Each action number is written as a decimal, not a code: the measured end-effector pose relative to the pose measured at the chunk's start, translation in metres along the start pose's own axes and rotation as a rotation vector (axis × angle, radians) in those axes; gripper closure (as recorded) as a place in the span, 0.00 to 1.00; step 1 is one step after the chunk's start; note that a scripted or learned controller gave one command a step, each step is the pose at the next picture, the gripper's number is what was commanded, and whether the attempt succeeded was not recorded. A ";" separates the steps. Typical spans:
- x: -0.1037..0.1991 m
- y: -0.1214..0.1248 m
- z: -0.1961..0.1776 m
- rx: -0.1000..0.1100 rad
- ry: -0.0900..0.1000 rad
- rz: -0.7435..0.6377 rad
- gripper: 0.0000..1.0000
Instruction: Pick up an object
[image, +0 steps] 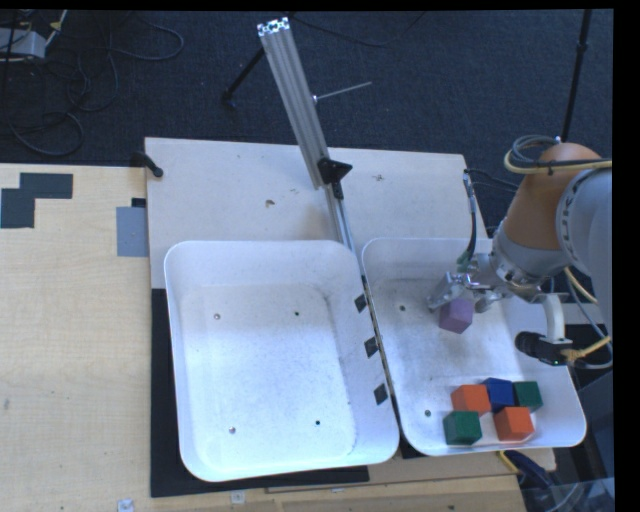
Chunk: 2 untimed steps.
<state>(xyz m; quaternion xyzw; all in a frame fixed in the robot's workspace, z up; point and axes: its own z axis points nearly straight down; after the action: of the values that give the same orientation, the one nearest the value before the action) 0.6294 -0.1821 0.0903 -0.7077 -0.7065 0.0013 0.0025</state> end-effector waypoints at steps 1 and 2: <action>0.028 -0.009 0.000 -0.002 0.000 -0.003 0.00; 0.027 -0.009 -0.010 -0.002 0.000 -0.001 1.00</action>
<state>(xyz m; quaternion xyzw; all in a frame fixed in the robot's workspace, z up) 0.6202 -0.1554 0.1002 -0.7075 -0.7067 0.0009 0.0017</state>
